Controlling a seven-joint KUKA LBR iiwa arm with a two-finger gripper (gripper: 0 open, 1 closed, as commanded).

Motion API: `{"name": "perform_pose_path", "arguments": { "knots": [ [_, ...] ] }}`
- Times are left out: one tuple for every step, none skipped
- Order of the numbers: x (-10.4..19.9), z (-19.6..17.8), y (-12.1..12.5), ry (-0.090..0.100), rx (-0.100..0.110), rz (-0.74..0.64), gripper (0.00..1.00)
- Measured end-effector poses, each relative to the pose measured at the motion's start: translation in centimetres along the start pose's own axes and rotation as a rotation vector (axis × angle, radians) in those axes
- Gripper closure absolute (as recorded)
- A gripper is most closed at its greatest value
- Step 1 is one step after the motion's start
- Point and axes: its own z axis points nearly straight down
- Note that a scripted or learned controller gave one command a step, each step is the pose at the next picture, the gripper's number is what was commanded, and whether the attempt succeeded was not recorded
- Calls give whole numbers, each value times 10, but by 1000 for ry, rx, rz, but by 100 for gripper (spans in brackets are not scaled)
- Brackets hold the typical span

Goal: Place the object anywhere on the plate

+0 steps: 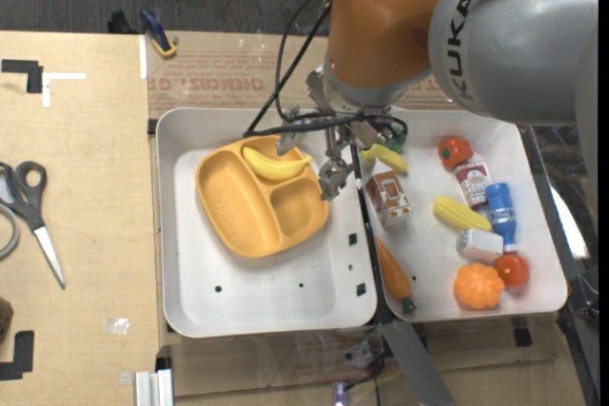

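The yellow plate [255, 204] sits in the left bin [190, 299], and the banana [276, 164] lies across its top edge, partly in the top section. The gripper [333, 178] hangs just right of the banana, over the right side of the plate, near the wall between the two bins. I cannot tell how the claw stands, because the wrist and the black cables [304, 124] hide most of it. Nothing shows between its tips, and the banana looks like it rests on the plate by itself. So I think the job is close to done. The good thing to do now is to lift the arm straight up and slowly, so it does not bump the banana or tip the plate. The banana sits close to the rim, so a small knock could roll it off into the bin. In the right bin [533, 299] there are many other toys: a carrot [392, 273] by the middle wall, a brown box [388, 198], a corn cob [461, 214], a red tomato [455, 150], a blue bottle [500, 212], and an orange pumpkin [477, 286]. They are well apart from the plate. On the bench at the left lie scissors [33, 214].
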Motion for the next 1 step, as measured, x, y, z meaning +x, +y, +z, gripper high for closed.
{"name": "perform_pose_path", "arguments": {
  "knots": [
    [0,0,0,0,0,0,0]
  ]
}}
